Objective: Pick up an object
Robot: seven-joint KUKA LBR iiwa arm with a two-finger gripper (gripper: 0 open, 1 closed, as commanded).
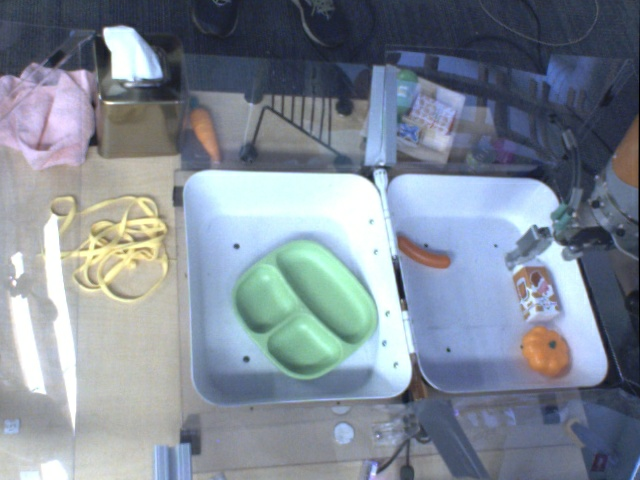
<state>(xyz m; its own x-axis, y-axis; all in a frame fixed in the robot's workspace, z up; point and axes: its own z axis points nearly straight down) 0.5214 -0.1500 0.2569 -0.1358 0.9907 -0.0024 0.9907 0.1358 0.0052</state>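
Observation:
The right bin [470, 208] holds three things. An orange sausage [424, 254] lies near its left wall. A small white and brown printed packet [536, 294] lies near the right wall, and an orange pumpkin-shaped toy [545, 352] sits in the front right corner. My gripper [541, 242] hangs at the bin's right side, just above and behind the packet, apart from the sausage. The arm comes in from the right edge. Nothing is seen held.
The left bin [215, 218] bears a green divided plate [305, 308]. On the bench to the left lie a yellow cord [112, 244], a pink cloth [45, 113] and a tissue box [135, 103]. A carrot [204, 133] and a printed box [432, 118] lie behind the bins.

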